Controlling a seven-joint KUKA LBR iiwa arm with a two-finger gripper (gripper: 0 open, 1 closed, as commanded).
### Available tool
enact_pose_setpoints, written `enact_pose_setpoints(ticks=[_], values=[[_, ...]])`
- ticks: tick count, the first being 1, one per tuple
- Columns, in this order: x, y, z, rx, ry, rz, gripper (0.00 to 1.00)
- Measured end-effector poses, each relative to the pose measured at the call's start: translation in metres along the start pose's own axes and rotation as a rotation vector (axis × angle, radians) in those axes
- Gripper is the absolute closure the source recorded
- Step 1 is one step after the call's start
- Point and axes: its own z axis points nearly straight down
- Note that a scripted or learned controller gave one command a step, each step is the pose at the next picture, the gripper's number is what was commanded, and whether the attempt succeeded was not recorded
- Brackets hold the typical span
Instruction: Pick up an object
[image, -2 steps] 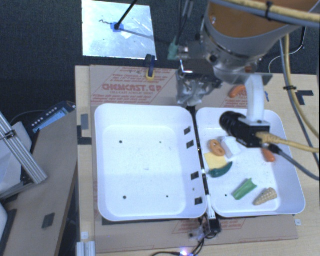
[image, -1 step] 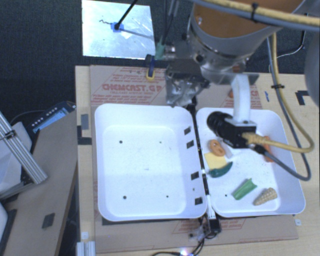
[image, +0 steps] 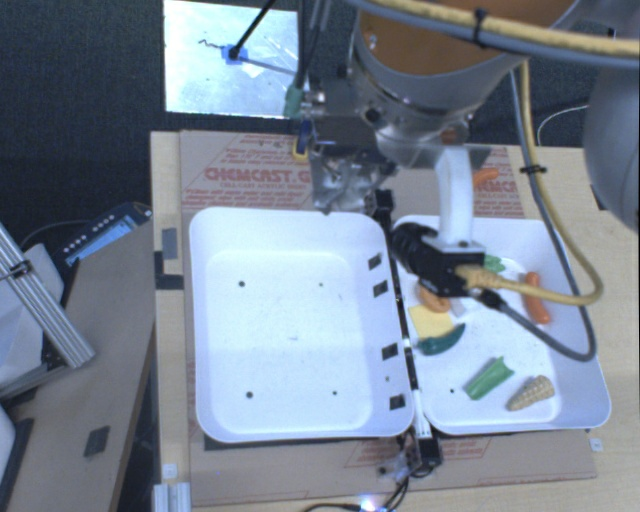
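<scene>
Lowest in the frame, at the lower right, a corn cob (image: 530, 392) lies on the floor of the right bin (image: 590, 400). A bright green piece (image: 488, 378) is just beside it to the left. Both lie loose and clear of the walls, which should leave room to come down on either.

Further up, close to the divide between the bins, a dark green curved piece (image: 441, 343) touches a yellow slice (image: 430, 321). An orange piece (image: 432, 298) sits at the slice's upper edge. I judge this crowding by the wall would make a clean grip harder. To the right an orange stick (image: 538, 298) lies alone.

The left bin (image: 290, 330) sits at middle left, and both bins rest on a cardboard sheet (image: 250, 172) on the surface (image: 168, 190).

Farthest, at upper centre, the claw (image: 348, 196) hangs over the left bin's far rim near the divide, well apart from every item. I cannot tell whether it is open or closed. Since the items all lie on the bin floor, the pick looks not yet made. The arm would first need to come over the right bin.
</scene>
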Motion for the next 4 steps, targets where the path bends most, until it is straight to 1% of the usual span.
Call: enact_pose_setpoints(ticks=[1, 2, 3, 4], values=[[-0.041, 0.0, 0.0, 0.0, -0.002, 0.007, 1.0], [-0.023, 0.0, 0.0, 0.0, 0.0, 0.001, 1.0], [0.006, 0.0, 0.0, 0.0, 0.0, -0.001, 1.0], [-0.03, 0.0, 0.0, 0.001, -0.001, 0.007, 1.0]])
